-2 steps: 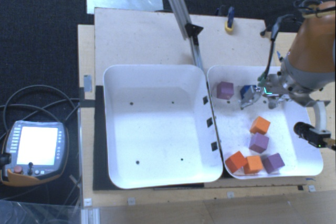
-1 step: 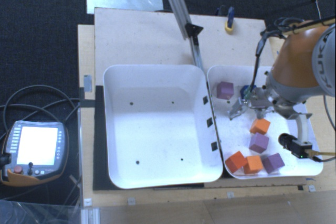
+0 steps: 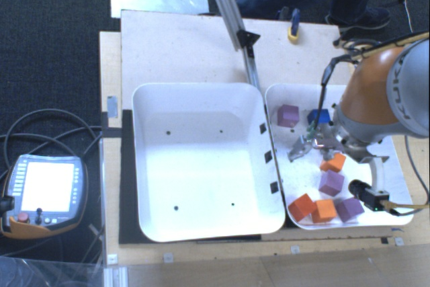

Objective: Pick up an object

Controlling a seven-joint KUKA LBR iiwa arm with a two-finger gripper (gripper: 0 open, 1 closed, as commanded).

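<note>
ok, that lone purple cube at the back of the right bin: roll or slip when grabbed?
The purple cube has flat faces, so it's unlikely to roll. It looks like matte foam: probably light and grippy. It sits apart from the other blocks, so a push would likely slide it.

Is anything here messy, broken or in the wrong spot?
Nothing stands out. The coloured blocks, such as the purple block and the red block, all lie inside the right bin, and the tool hangs over them. None has spilled onto the bench.
</note>
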